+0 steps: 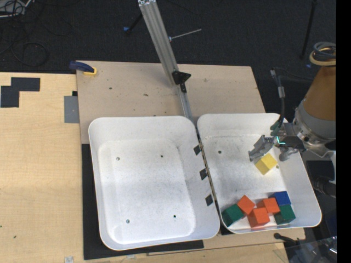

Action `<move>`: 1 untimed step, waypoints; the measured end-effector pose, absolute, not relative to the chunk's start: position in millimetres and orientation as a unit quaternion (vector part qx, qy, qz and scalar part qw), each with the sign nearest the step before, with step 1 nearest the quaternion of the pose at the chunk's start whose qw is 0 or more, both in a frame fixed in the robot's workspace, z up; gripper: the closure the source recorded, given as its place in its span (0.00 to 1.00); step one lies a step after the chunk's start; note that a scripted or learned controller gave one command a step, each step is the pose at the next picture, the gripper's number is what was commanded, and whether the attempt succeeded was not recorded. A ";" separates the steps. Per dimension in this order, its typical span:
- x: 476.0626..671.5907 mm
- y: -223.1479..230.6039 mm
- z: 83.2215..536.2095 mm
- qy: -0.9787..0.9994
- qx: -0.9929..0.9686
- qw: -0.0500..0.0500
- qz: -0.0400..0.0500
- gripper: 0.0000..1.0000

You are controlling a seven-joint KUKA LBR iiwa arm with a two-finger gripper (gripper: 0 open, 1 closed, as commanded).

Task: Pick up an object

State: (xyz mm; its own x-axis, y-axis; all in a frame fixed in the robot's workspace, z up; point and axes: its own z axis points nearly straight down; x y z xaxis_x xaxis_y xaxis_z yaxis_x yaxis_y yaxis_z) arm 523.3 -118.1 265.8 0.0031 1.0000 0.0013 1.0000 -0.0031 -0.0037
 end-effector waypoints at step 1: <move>512.9 -120.7 213.4 -0.707 -0.707 0.004 0.002 0.00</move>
